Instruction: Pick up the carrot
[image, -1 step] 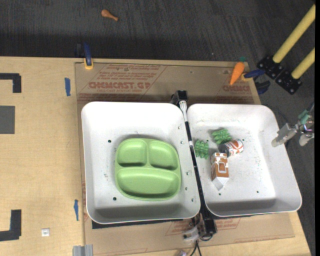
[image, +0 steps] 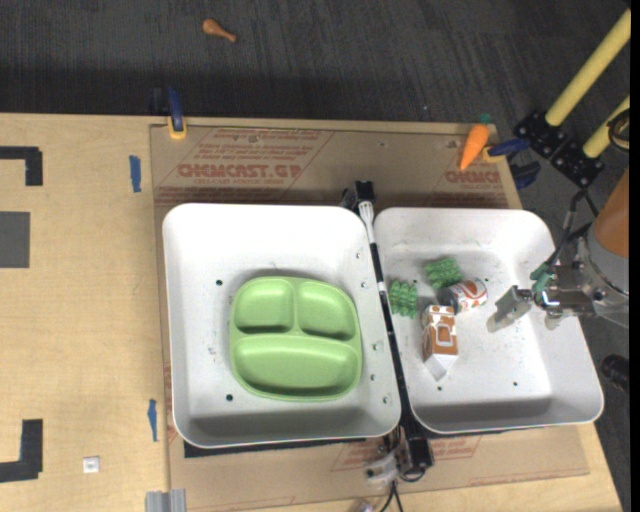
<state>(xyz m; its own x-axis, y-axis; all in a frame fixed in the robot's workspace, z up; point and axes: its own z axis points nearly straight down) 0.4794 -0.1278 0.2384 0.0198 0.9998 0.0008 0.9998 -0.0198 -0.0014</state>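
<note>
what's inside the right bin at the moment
Inside the right bin lie two green toy pieces, a round orange-and-white item and an orange-and-white packet. The gripper hangs over its right side, covering some floor. The carrot lies outside, behind it.

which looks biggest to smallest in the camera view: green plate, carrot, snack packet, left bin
1. left bin
2. green plate
3. snack packet
4. carrot
The packet and carrot look close in size, so their order is unsure.

A pale wooden worktop (image: 80, 330) fills the lower scene; beyond its far edge runs dark ribbed floor (image: 330, 60). Black tape marks (image: 25, 165) sit on the worktop's left part, blue clips along the cardboard sheet (image: 245, 160)
</note>
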